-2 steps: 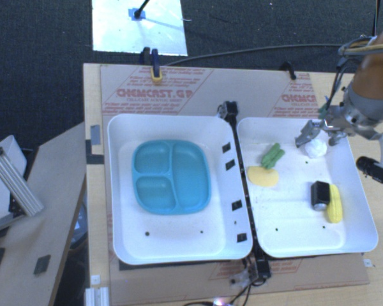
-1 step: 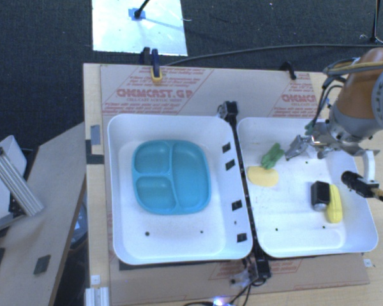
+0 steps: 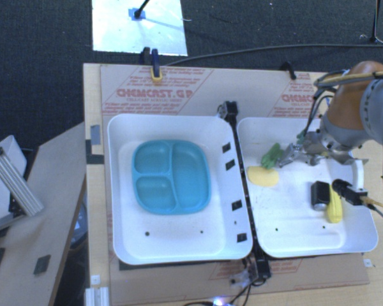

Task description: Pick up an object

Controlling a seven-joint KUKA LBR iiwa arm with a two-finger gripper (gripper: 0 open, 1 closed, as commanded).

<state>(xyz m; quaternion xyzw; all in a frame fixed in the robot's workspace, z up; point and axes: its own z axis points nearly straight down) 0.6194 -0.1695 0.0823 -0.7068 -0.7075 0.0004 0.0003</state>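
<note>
Claw: my two-finger claw [image 3: 286, 157] sits low over the right-hand shallow white bin [image 3: 306, 241], in its far left part, pointing toward the divider between the two bins.
Opening: I cannot tell how wide it stands, nor whether it has hold of anything; the tip is too small and cluttered to read.
Green thing: a small bright green soft-looking lump [image 3: 272, 154] lies right at my claw's tip and seems to touch it, near that bin's left wall.
Pale yellow thing: a flat pale yellow rounded piece [image 3: 263, 176] lies on the bin floor just beside the green lump, on the side nearer the camera.
Deeper yellow thing: a yellow oblong piece [image 3: 334, 210] lies toward the right side of the same bin, well apart from the green lump.
Arm: my grey arm [image 3: 378, 110], with its orange band above the wrist, comes in from the right over the bin's far right corner.
Left bin: the left-hand shallow white bin [image 3: 124, 234] holds a light blue plastic plate with three compartments [image 3: 172, 176], lying flat near its middle.
Bench: a pale board with red lettering [image 3: 179, 85] lies under both bins.
</note>
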